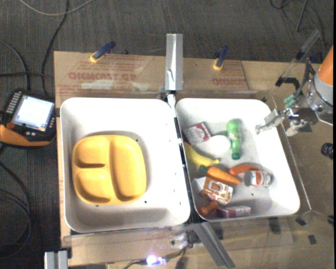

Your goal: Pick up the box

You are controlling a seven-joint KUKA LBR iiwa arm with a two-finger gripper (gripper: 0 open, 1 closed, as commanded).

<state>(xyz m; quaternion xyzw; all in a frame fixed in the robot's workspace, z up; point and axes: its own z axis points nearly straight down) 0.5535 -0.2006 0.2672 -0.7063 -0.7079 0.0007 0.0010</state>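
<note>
At the near rim of the right bin (pixel 291 203), at about 6 o'clock within it, a small flat pink box (pixel 235 211) lies on its side, touching a dark red item just to its 9 o'clock. Directly beyond it sits the orange-and-white box (pixel 217 190), tilted and resting against the carrot (pixel 222 176). I judge either could be the task's box; a third, the red-and-white carton (pixel 197 133), lies far back at 11 o'clock in the bin.

Mid-bin, the banana (pixel 199 158) runs from the divider toward the carrot. A tin can (pixel 257 179) lies at 3 o'clock of the carrot. A white egg-shaped object (pixel 217 145) and a green bottle (pixel 233 137) occupy the far half.

The left bin (pixel 67 150) carries a yellow divided plate (pixel 108 168).

The tool (pixel 277 119) hangs over the far right corner of the right bin, at 2 o'clock, well apart from all three boxes. Its state cannot be told: the tips blur against the white wall.

Recommendation: the step in hand is the approach. The orange-and-white box is crowded, so a descent there risks striking the carrot or can. The red-and-white carton has clearer sides toward 12 o'clock and is nearer the tool. Align across the short faces, come down vertically, and close only once the box sits squarely between.

At the far desk (pixel 129 74) edge, two clamps hold the board.
</note>
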